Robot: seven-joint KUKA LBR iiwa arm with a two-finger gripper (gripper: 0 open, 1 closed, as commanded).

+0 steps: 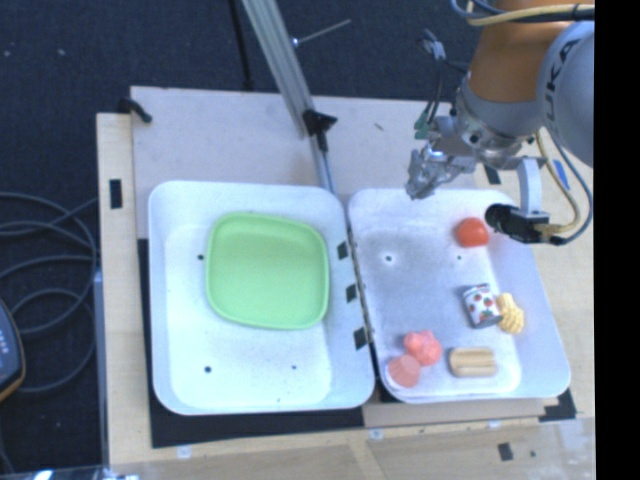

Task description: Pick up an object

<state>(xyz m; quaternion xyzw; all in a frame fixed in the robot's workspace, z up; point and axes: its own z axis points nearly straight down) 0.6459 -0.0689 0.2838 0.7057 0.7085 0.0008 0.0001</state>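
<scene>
While its state cannot be told, the end effector (424, 183) hovers over the right bin (420, 268).

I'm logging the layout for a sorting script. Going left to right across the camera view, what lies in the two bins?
Green plate → pink round piece → pink lumpy toy → orange ball → yellow corn-like toy.
</scene>
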